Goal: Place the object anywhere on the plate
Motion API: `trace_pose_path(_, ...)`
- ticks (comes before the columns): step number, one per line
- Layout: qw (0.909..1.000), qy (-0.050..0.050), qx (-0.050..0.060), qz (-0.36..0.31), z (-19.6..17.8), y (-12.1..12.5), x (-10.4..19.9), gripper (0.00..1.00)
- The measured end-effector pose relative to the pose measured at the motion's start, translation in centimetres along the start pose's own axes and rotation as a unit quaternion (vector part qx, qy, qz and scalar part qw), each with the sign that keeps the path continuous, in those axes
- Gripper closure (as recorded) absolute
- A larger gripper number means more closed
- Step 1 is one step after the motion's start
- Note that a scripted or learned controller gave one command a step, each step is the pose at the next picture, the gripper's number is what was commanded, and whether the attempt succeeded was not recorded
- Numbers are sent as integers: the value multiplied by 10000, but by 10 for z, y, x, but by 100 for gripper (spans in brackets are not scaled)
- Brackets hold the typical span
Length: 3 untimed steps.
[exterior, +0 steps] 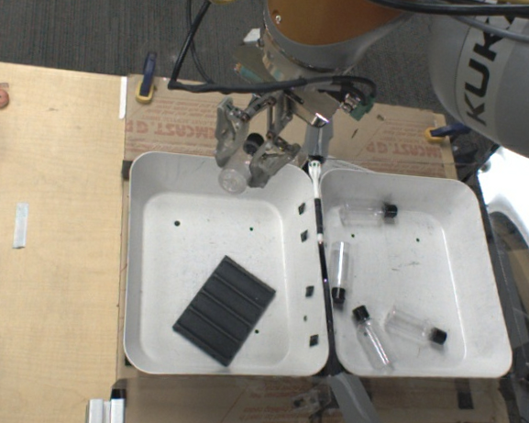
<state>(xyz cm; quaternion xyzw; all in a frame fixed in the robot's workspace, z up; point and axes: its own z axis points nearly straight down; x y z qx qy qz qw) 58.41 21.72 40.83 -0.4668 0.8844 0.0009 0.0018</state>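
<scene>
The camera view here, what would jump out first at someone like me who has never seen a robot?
Probably the big grey and orange arm reaching in at the top, its claw gripping a small clear vial over the far edge of the left bin. Next, the dark ribbed plate lying tilted on that bin's floor. Then several more clear vials with black caps scattered in the right bin.

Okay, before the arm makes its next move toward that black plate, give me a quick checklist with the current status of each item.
1. Vial between the fingers of the gripper: ok.
2. Black plate lying flat in the left bin: ok.
3. Plate surface bare: ok.
4. Gripper over the plate: not ok, it hangs at the bin's far rim.
5. Spare vials in the right bin, off the path: ok.
6. Grip firmness: cannot tell.
</scene>
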Motion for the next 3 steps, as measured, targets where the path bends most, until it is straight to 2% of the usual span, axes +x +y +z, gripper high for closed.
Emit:
trace_pose_path(1,9955,8,-2,-952,14,75,72,100)
trace_pose_path(2,9841,2,-5,-1778,-3,-2,63,100)
trace_pose_path(3,9986,-4,1,-532,-20,-73,-7,100)
